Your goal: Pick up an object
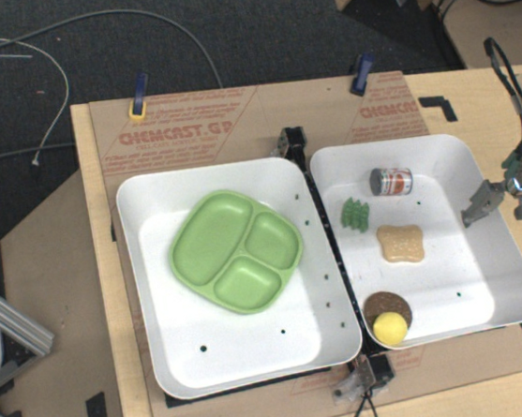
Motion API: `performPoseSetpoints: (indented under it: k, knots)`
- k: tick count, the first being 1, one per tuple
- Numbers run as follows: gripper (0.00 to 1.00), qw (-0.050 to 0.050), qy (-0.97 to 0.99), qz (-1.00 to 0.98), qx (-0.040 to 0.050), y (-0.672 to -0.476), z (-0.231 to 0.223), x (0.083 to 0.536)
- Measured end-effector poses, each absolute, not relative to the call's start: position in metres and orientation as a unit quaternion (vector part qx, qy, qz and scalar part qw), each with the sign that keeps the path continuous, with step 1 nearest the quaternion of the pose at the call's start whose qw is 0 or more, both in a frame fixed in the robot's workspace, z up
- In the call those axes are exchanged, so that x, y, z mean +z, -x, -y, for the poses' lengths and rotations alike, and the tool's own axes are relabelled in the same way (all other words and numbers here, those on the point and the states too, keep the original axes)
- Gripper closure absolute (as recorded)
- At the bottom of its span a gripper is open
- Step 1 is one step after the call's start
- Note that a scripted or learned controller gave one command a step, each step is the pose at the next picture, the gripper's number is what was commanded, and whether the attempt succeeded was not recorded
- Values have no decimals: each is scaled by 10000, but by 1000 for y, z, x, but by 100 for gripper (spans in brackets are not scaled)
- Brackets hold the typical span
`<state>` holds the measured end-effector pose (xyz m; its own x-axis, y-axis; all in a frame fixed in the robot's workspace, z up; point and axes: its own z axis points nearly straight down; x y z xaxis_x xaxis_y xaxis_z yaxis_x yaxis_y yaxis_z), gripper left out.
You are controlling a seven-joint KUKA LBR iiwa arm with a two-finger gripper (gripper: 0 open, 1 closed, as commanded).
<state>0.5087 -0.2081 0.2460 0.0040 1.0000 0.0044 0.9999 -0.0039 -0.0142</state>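
The right bin (495, 268) holds a small red-and-silver can (391, 180) lying on its side at the back. A green ridged piece (356, 214) lies to the can's front left. A tan biscuit-like slab (401, 243) rests in the middle. A yellow ball (390, 328) sits on a brown disc (386, 306) at the front left corner. My gripper (501, 199) hangs at the right rim of this bin, to the right of the tan slab and apart from every object.
The left bin (165, 347) holds a green three-compartment plate (236, 251). Two blue clamps (139, 94) (362, 74) pin the cardboard sheet at the back. Black brackets sit between the bins at back (291, 140) and front (375, 368).
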Motion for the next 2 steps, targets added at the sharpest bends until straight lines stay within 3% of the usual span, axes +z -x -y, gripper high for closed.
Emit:
performPoseSetpoints:
  k: [1,2]
  knots:
    - [0,6,7070,7072,0,-511,207,253]
    - [0,31,7072,7070,10,-510,211,210]
